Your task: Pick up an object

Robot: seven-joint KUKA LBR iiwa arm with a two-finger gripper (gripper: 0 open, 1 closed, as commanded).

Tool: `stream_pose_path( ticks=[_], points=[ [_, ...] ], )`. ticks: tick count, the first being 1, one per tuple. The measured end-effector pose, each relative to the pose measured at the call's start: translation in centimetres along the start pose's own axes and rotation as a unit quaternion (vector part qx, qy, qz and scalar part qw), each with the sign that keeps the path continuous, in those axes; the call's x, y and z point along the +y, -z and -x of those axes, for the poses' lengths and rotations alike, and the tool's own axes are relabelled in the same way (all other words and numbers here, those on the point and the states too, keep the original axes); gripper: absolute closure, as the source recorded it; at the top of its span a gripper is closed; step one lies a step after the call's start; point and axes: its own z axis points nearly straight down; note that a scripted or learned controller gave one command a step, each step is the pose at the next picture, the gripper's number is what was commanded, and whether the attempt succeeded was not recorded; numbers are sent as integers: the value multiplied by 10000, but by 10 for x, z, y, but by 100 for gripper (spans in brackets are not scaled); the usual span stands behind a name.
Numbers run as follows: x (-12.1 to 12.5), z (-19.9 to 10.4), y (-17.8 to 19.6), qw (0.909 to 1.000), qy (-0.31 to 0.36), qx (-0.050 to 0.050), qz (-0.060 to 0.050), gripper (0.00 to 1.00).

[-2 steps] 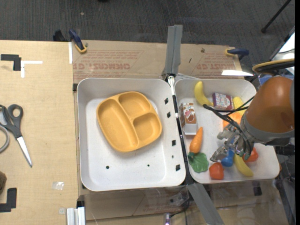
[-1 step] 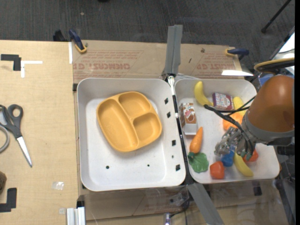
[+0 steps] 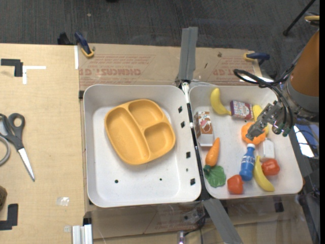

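The right bin (image 3: pixel 292 187) holds several toy foods. Among them are a banana (image 3: pixel 218 101), a purple packet (image 3: pixel 240 109), a small carton (image 3: pixel 204 127), a carrot (image 3: pixel 213 151), a green leafy piece (image 3: pixel 215 176), a blue bottle (image 3: pixel 248 161), a second banana (image 3: pixel 263 177) and a red tomato (image 3: pixel 271 166). An orange fruit-like piece (image 3: pixel 252 134) lies toward the bin's right side. My gripper (image 3: pixel 267 119) hangs low just above and right of that orange piece, partly covering a yellow item (image 3: pixel 258 110).
A yellow divided plate (image 3: pixel 140 131) lies in the left bin (image 3: pixel 94 187). Scissors (image 3: pixel 18 141) rest on the wooden bench at far left. Blue clamps (image 3: pixel 84 43) (image 3: pixel 256 56) hold the cardboard behind the bins. A grey divider (image 3: pixel 189 55) runs between the bins.
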Motion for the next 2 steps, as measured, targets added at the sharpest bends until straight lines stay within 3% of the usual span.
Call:
stream_pose_path(
  ticks=[2],
  points=[
    [120, -5, 19, 9945, -1048, 7, -7, 100]
  ],
)
